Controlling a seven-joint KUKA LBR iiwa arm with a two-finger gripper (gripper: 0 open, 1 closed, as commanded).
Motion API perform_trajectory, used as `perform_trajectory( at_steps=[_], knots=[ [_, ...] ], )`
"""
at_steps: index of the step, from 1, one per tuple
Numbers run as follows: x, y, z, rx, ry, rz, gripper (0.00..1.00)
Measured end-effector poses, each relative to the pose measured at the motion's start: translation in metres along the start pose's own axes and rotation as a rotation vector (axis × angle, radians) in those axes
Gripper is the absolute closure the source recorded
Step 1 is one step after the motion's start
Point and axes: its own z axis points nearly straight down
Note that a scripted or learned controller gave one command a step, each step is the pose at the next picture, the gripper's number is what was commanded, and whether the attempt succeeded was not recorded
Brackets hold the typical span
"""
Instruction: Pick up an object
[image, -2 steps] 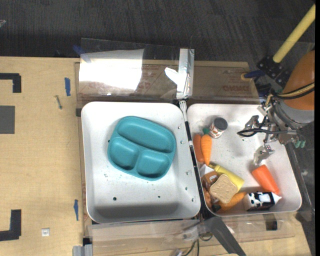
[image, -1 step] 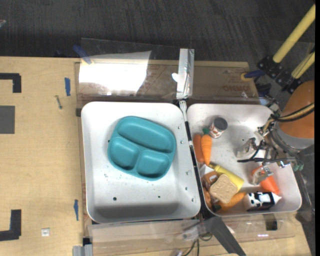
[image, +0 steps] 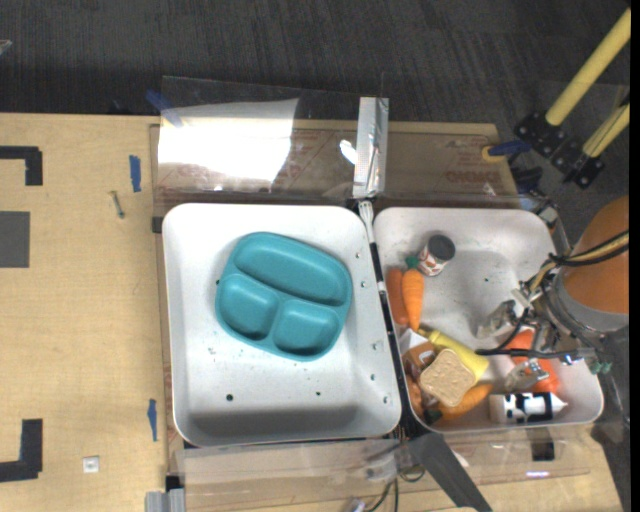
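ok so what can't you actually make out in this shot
- Hand, camera view: a tangle of wires and metal at the right bin's right side; the fingers and anything between them are unclear.
- Arm: cut off by the right edge.
- Pile at the right bin's near corner: the bread slice and banana cover what lies beneath.
- Small can: label too small to read.
- Teal tray: its compartments look bare.

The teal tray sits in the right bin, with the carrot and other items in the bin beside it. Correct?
Not quite. The camera view shows the teal tray in the left bin; the carrot and other items lie in the right bin beside it.
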Motion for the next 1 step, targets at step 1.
perform_trajectory(
  at_steps=[1],
  knots=[
    [0.0003, 0.0015, -0.009, -0.003, 0.006, -0.003, 1.0]
  ],
)
